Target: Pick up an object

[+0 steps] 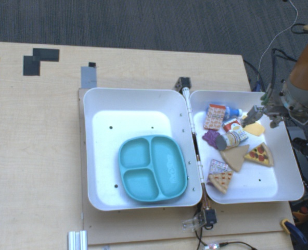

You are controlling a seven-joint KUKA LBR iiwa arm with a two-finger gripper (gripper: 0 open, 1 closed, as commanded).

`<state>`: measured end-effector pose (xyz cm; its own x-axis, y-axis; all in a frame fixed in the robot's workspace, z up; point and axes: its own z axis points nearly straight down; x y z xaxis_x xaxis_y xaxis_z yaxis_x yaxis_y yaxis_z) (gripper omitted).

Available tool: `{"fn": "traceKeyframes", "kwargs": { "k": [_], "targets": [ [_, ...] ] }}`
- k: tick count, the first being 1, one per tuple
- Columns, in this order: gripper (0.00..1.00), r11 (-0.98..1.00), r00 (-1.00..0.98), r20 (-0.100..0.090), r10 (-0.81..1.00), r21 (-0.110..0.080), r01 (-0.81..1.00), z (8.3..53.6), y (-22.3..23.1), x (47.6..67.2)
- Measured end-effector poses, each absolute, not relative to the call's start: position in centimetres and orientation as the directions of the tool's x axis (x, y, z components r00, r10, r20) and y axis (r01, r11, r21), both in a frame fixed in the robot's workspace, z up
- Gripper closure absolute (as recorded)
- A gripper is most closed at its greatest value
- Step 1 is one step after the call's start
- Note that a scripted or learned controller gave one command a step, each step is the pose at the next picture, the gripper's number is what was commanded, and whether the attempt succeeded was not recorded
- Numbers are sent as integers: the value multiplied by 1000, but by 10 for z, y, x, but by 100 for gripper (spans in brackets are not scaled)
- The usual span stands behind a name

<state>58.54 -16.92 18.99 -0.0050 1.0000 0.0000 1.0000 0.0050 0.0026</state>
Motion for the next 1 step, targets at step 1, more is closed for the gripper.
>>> {"fn": "traceKeyframes", "kwargs": {
  "k": [1],
  "targets": [
    [0,4,-4,-3,1000,17,1000,116,-166,566]
  ]
}}
